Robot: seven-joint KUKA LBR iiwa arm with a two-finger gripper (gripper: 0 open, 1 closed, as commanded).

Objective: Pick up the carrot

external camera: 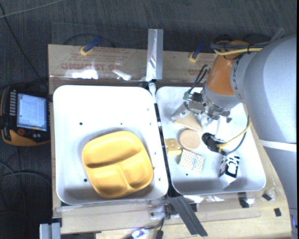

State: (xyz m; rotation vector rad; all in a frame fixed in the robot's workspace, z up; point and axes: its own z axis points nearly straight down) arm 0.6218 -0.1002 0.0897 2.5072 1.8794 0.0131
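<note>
My gripper [193,107] hangs low over the back part of the right bin [254,183], under the orange wrist band. Just below it lies a tan wedge-shaped piece [187,120]. In front of that sit a round tan disc [190,139], a small yellow square piece [172,147] against the bin's left wall, and a pale dotted cracker-like square [192,161]. The gripper's body hides whatever lies directly under it.
In the left bin [70,108] rests a yellow divided plate [118,162], near the front. A raised divider [160,133] separates the two bins. The grey arm covers the right bin's right side. A tablet-like pendant [27,114] lies left of the bench.
</note>
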